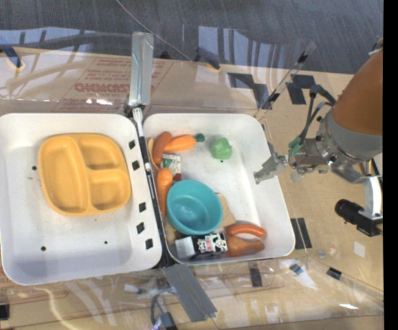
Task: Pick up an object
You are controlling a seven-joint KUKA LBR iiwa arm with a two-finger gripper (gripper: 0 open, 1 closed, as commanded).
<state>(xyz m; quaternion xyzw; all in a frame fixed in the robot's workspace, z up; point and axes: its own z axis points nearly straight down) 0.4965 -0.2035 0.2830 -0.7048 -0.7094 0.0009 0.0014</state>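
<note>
Two white plastic bins, gripper (275, 168) at right rim.
Whether it is open or closed I cannot tell; descending here risks striking the right bin's (279, 205) wall, missing the green round toy (220, 148).

My pincer (275, 168) is hovering beside the brown bench (185, 78), which is bearing two white bins (13, 253) to its left.

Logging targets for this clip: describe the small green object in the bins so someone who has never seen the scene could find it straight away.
Look at the right white bin, the one nearer the arm. Near its far wall, right of the orange carrots, lies a small round green toy vegetable, apart from the teal bowl. It is the only green piece and sits by itself on bare bin floor.
</note>
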